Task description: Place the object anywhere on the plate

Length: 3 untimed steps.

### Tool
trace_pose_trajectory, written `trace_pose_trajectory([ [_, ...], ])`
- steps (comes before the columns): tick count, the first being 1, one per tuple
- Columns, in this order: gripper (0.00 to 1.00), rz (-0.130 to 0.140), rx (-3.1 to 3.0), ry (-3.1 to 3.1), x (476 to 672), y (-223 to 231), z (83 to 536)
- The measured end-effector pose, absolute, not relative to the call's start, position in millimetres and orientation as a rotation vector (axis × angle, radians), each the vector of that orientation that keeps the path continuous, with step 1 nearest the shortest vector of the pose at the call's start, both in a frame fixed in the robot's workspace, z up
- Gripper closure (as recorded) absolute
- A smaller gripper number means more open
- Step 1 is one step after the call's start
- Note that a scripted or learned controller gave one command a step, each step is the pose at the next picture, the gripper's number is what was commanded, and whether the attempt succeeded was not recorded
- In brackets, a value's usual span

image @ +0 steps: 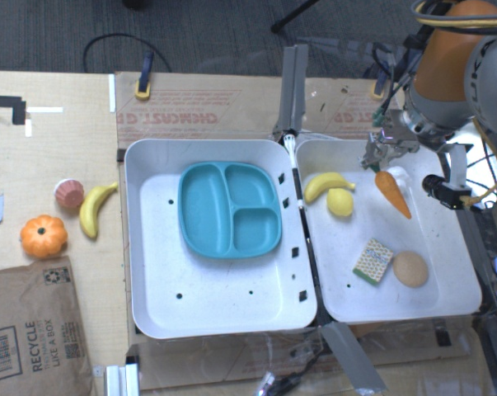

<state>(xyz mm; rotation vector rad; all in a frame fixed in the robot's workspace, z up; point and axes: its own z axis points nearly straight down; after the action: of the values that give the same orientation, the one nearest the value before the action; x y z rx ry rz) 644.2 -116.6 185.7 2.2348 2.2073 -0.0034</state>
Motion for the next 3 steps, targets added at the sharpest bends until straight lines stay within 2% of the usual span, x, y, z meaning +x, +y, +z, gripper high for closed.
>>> trace_pose_trajectory([
  [1,1.0,-0.004,2.219,2.226,624.4,-39.1,191.2],
  [2,1.0,-0.003,1.994,2.427,637.6,29.5,191.0],
  [3,1.0,-0.004,1.925,2.484,580.7,102.6,214.2],
])
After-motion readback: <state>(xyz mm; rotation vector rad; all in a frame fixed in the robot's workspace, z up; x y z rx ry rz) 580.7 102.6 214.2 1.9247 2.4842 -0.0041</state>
